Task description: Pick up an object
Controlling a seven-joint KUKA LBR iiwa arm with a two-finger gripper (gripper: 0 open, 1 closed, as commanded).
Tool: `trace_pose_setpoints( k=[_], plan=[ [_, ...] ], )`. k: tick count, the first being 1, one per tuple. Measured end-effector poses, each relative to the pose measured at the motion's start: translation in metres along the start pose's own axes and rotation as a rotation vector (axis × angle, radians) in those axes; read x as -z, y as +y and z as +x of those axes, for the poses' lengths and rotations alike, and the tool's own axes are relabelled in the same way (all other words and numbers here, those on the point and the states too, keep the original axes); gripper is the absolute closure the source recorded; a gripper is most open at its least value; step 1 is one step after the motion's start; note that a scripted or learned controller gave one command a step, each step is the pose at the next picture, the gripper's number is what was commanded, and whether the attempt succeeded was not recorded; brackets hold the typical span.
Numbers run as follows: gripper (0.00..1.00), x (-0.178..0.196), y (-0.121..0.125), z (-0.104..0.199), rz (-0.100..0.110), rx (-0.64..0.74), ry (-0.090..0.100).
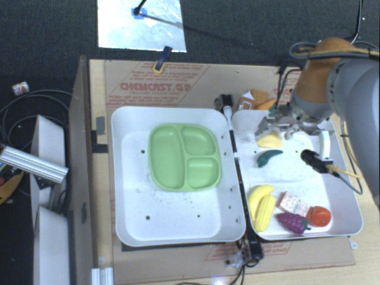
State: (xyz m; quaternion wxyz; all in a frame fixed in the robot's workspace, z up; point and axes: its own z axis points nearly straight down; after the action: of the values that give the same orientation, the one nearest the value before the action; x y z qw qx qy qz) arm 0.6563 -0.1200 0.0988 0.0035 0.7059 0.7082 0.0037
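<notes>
Grey and bulky, the arm (pixel 356 94) rises closest to the lens, entering from 3 o'clock with its orange band above the wrist. Its gripper (pixel 278 130) sits low over the far end of the right bin (pixel 347 209); whether it is open or closed cannot be made out. A pale yellow piece (pixel 270 140) lies just beside the gripper at its 7 o'clock, close enough that contact cannot be judged. Farther out at 6 o'clock lies a teal curved piece (pixel 268 157). An orange object (pixel 259 98) rests at 11 o'clock, beyond the bin's rim. Well apart at 6 o'clock, two yellow pieces (pixel 262 202) lie side by side, with a red-and-white box (pixel 293 203), purple grapes (pixel 292 222) and a red tomato (pixel 319 216) near them. At 9 o'clock, the left bin (pixel 130 183) holds a green divided plate (pixel 183 157).
</notes>
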Motion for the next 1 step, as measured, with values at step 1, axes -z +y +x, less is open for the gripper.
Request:
trace_pose_setpoints(
  k=[1],
  plan=[
    [0.0,-0.0143,0.0134,0.0112,0.006,0.002,0.0]
  ],
)
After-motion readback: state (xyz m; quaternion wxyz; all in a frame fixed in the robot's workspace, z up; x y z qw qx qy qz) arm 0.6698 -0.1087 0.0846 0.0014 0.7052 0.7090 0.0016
